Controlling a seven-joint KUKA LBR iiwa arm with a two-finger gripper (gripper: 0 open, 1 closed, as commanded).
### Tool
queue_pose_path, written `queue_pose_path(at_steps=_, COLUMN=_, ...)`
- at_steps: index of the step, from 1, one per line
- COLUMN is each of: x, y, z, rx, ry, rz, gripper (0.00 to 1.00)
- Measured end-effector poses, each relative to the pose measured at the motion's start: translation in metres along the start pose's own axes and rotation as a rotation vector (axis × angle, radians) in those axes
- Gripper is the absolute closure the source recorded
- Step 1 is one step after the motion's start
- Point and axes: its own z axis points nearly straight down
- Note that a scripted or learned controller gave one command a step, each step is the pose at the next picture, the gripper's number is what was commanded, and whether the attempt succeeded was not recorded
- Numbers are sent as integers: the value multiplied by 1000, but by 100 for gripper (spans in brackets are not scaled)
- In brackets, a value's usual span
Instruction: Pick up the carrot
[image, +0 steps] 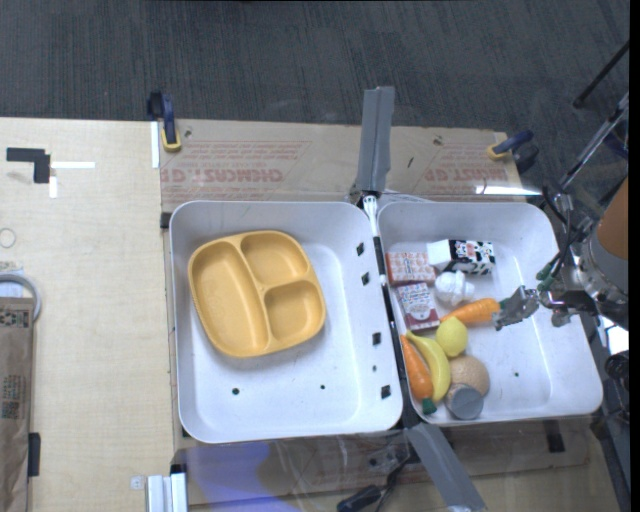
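Gripper (519, 306) low in rt bin (530, 375), just beside tip of carrot (478, 311); jaw state can't tell (too small, blurred). Carrot lying w/ lemon (452, 336) touching below, white garlic bulb (452, 288) above. Second carrot (416, 368) by banana (434, 362). Yellow divided plate (257, 291) in left bin (270, 400).
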Motion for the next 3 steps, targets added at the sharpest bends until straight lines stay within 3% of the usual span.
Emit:
queue_pose_path(at_steps=1, x=33, y=21, z=-37, rx=-3, ry=-1, rz=-57, gripper=0)
queue_pose_path(at_steps=2, x=54, y=38, z=65, rx=-2, ry=-1, rz=-534, gripper=0)
queue_pose_path(at_steps=3, x=-42, y=23, z=43, rx=-5, ry=-3, rz=-552, gripper=0)
